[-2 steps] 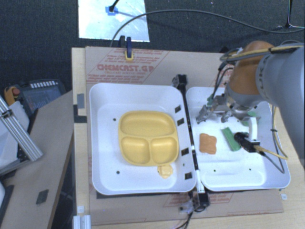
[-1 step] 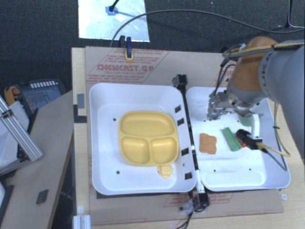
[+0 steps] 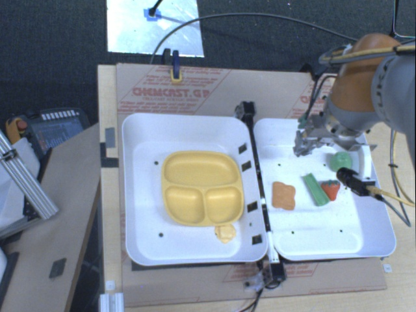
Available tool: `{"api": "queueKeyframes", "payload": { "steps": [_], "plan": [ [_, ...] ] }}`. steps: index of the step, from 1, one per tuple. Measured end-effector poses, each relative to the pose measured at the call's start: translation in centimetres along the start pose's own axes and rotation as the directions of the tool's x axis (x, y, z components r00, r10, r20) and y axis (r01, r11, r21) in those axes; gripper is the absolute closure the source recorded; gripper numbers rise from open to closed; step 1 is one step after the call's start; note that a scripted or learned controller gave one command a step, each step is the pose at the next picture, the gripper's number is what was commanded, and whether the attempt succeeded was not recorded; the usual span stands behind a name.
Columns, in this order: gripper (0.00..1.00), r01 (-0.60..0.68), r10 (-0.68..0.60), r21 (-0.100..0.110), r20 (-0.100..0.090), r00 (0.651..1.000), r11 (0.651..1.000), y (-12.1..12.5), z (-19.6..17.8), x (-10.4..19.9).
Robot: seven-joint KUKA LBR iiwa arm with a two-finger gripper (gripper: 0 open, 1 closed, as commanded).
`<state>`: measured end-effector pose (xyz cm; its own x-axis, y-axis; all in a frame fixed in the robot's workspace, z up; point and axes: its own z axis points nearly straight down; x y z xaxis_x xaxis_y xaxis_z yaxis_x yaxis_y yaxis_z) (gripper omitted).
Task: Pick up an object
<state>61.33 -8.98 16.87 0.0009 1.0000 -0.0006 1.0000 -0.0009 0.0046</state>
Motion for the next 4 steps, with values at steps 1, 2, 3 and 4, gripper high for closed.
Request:
{"api": "queueKeyframes", "payload": {
  "steps": [1,2,3,4],
  "plan": [
    [1.00,0.005,-0.005,0.000,0.000,1.000,1.000,0.5,-6.2,0.1],
    [1.00,0.005,-0.005,0.001,0.000,1.000,1.000,0.6,-9.0,0.1],
    [1.00,0.008,-0.008,0.002,-0.001,1.000,1.000,1.0,-8.6,6.2],
    [1.00,0.010,-0.010,0.001,-0.002,1.000,1.000,1.4,-9.0,11.4]
  ]
}}
